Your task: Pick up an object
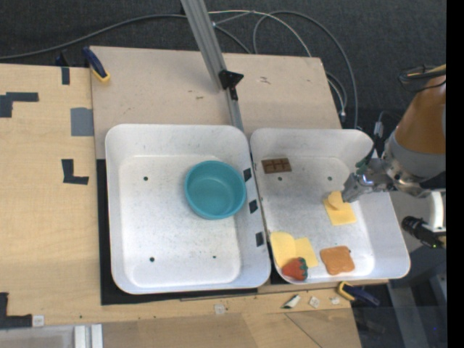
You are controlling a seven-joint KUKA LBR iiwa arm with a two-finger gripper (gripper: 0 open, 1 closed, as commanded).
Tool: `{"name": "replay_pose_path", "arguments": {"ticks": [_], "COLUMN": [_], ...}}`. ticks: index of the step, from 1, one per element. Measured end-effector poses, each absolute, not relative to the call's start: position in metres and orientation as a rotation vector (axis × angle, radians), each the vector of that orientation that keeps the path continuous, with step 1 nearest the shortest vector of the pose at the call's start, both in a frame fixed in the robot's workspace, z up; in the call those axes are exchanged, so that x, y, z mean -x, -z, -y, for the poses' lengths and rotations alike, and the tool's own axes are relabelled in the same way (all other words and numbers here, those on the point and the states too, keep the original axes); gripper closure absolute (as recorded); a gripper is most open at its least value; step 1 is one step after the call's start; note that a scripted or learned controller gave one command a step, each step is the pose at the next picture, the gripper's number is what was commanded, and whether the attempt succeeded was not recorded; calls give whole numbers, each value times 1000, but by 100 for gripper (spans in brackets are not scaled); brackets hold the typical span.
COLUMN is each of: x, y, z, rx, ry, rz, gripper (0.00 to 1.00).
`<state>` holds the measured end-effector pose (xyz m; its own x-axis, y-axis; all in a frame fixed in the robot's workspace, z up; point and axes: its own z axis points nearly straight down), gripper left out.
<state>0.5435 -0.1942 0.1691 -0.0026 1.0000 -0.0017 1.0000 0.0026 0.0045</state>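
- In the right bin (377,263), toward its right side, lies a pale yellow block (339,211), flat on the bin floor.
- The hand (351,190) sits at the block's upper edge, just touching or just above it; which one I cannot tell.
- Hand state: cannot tell, the tips are too small and dark to read. Nothing is visibly pinched.
- The arm (420,133), grey with its orange band, comes in over the right rim of the right bin.
- Same bin, near front edge: an orange-brown square piece (337,260); to its left a yellow flat piece (291,248) with a red strawberry-like item (295,269) lying against its front.
- Same bin, back left: a small brown chocolate-bar-like piece (275,167), well apart from the block.
- Left bin (119,194): a teal bowl (214,188), upright, right of centre.
- Both bins rest side by side on the worktop (43,165), rims touching.
- A grey metal pole (205,35) slants down from the top to the gap between the bins.
- Cables (304,24) loop on the dark floor behind.
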Motion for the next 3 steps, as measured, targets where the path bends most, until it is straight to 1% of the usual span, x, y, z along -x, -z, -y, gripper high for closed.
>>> {"name": "replay_pose_path", "arguments": {"ticks": [1, 2, 3], "x": [-548, -548, -570], "y": [-232, -270, -273], "z": [199, 198, 145], "rx": [-2215, -2217, -2215], "ry": [-4, -2, -2], "rz": [-2219, -2221, -2230], "gripper": [100, 100, 100]}}
